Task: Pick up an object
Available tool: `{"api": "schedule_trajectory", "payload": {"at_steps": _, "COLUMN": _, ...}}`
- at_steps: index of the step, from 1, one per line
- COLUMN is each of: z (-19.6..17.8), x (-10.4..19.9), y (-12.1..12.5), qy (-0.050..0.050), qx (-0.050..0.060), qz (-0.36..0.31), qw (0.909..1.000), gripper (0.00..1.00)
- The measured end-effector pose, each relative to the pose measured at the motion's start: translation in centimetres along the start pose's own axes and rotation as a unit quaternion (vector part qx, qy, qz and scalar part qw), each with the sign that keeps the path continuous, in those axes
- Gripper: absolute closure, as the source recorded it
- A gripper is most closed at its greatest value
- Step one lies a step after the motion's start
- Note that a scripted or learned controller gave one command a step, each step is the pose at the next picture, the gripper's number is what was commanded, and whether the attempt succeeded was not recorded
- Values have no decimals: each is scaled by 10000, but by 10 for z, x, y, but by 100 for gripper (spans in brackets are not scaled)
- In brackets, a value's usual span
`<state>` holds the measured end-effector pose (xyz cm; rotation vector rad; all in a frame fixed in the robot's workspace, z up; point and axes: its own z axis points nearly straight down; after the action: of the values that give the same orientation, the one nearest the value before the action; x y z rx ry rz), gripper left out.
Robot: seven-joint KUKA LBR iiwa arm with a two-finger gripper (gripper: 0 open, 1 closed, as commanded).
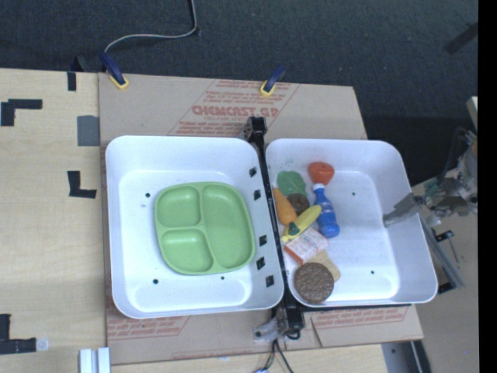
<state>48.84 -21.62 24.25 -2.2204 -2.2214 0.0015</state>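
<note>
The gripper [397,208] sits at the right bin's [388,158] right rim; whether it is wide or narrow cannot be told. The toys lie left of it along the bin's left wall, with the blue bottle [326,214] nearest, its long axis running near-to-far.

Light wood bench [46,231] with black tape marks, brown cardboard sheet [225,107] clamped on top by yellow-blue clips. Dark blue carpet floor [311,22] behind, thin cable [167,33] trailing across it.
</note>
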Motion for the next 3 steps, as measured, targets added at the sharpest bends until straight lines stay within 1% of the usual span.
{"api": "schedule_trajectory", "payload": {"at_steps": 1, "z": 104, "x": 56, "y": 63, "qy": 11, "qx": 15, "qz": -8, "qw": 10000, "gripper": 0}}
{"api": "schedule_trajectory", "payload": {"at_steps": 2, "z": 156, "x": 105, "y": 97, "qy": -9, "qx": -24, "qz": -4, "qw": 10000, "gripper": 0}}
{"api": "schedule_trajectory", "payload": {"at_steps": 3, "z": 146, "x": 104, "y": 97, "qy": -16, "qx": -20, "qz": -4, "qw": 10000, "gripper": 100}}
